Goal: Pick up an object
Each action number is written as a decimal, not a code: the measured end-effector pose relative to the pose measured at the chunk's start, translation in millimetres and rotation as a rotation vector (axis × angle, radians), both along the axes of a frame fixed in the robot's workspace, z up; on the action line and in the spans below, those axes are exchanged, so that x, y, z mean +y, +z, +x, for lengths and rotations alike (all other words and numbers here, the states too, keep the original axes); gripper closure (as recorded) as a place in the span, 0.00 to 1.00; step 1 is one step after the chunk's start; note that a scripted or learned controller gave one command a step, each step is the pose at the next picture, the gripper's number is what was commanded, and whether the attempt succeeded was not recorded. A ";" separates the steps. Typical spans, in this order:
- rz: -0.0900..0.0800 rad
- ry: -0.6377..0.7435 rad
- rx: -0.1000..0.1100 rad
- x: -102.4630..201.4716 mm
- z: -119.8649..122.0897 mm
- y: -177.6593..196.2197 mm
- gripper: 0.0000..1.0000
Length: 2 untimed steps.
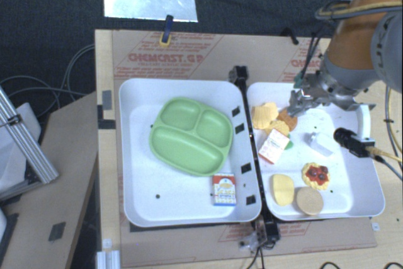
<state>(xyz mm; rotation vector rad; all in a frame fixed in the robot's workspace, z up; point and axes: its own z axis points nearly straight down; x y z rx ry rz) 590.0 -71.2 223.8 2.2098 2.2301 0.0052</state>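
camera view: "chemcast gp" reads red on the counter (170, 57) sheet. gripper (296, 104) low at the right bin's (362, 198) top edge beside yellow food (264, 114); finger state unclear. bare floor right of centre.

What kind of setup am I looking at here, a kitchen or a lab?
Most likely a robotics lab bench, not a kitchen: two white bins sit on a Chemcast-printed board, the food pieces look like toys, and loose cables trail beside it.
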 end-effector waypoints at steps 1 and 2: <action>-0.001 -0.003 0.002 5.5 -2.1 1.8 1.00; -0.001 -0.008 0.002 -1.7 -0.9 5.0 1.00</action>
